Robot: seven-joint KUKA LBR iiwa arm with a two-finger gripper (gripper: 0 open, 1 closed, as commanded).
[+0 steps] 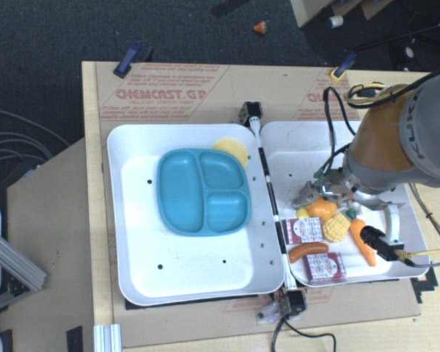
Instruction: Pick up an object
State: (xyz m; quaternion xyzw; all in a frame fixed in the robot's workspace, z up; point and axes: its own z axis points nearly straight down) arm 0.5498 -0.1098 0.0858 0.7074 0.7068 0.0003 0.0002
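Two white bins (132, 218) are set on the counter (95, 196). The pincer (324, 193) is seen low in the right bin, just above an orange toy (321, 210). Its grip cannot be told.

Glossy plastic blue tray (203, 191) (smooth) in matt white bin (132, 218).

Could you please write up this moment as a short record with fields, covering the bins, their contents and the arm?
left bin: holds a blue divided plate; a yellow item sits at its far right corner
right bin: toy food gathered at the near end
toy food: orange piece, corn, carrot, sausage, two red-and-white packets
arm: reaches in from the right, over the right bin
gripper: low, just above the orange piece; grip not discernible
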